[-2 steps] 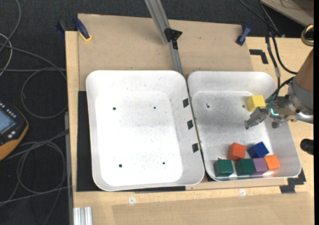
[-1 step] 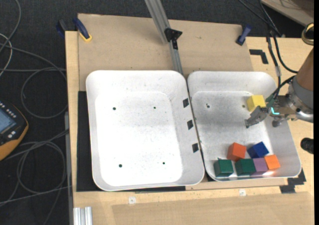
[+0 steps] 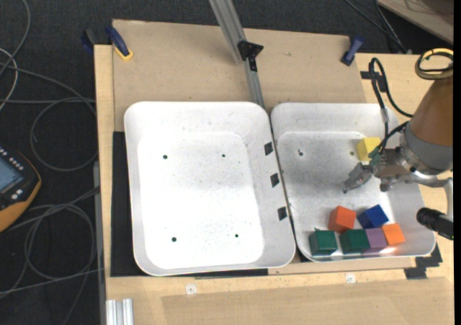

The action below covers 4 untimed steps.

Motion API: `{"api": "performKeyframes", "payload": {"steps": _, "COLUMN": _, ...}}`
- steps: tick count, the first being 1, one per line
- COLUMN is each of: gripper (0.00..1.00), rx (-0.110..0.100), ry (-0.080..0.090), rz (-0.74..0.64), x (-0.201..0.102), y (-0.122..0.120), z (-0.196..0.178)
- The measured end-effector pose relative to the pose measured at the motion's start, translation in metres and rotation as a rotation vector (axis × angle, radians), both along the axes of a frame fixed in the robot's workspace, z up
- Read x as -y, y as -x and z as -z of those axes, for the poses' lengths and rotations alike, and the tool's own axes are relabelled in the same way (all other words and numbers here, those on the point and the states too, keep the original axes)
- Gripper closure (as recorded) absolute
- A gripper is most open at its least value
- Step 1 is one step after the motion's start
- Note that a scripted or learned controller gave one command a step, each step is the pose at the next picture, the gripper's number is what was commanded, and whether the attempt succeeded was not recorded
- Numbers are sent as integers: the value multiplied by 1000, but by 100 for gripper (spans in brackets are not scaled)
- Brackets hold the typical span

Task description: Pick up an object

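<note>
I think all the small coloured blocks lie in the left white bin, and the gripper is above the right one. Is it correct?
Not quite. The camera view shows the small coloured blocks in the right white bin, not the left white bin. The gripper is indeed above the right one.

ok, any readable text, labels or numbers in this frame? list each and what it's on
None readable.
Handheld device at the left edge: screen lit, content too blurred to read.
Black tabs between the two bins: no lettering visible.
Coloured blocks in the right bin: plain faces, no markings.
</note>
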<state>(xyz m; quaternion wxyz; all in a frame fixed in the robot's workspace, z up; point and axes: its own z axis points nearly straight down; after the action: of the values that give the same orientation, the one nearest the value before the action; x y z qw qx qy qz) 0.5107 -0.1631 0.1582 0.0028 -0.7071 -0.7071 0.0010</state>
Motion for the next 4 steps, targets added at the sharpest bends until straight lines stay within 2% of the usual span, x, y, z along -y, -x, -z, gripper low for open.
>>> {"api": "performKeyframes", "payload": {"steps": 1, "gripper": 0, "rx": -2, "ry": 0, "rz": 0, "x": -1, "y": 1, "z": 53}}
{"api": "performKeyframes", "payload": {"steps": 2, "gripper": 100, "rx": 7, "ry": 1, "rz": 0, "x": -1, "y": -1, "z": 39}}
{"api": "performKeyframes", "payload": {"steps": 4, "gripper": 100, "rx": 14, "ry": 6, "rz": -1, "x": 15, "y": -1, "z": -73}}
